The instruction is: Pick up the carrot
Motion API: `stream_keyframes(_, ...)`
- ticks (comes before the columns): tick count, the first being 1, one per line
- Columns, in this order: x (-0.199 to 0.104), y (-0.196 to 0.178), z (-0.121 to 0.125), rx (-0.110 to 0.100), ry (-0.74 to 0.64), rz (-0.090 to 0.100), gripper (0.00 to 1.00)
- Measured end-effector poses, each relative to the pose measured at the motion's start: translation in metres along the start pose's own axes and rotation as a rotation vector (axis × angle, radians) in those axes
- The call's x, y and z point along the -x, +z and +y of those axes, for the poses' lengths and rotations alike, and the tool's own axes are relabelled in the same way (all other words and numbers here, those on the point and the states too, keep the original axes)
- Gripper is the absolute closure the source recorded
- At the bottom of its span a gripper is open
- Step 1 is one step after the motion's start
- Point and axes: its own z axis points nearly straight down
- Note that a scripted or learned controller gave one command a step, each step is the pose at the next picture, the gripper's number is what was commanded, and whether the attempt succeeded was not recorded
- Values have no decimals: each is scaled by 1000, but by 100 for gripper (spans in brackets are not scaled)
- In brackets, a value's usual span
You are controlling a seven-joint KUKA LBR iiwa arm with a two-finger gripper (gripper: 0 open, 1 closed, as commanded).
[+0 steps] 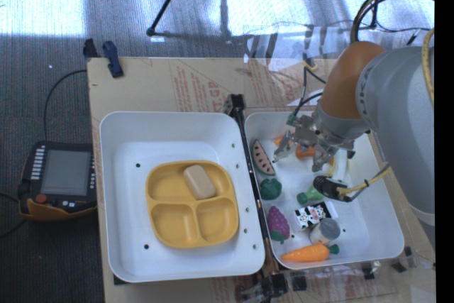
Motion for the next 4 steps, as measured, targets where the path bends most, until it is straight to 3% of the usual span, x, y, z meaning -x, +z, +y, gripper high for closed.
stream_keyframes(1,22,6,28,13,266,2,0)
stream_keyframes(2,64,6,41,-6,595,10,0)
stream_keyframes(3,82,6,39,6,1025,7,0)
stream_keyframes(4,36,7,27,2,1021,6,0)
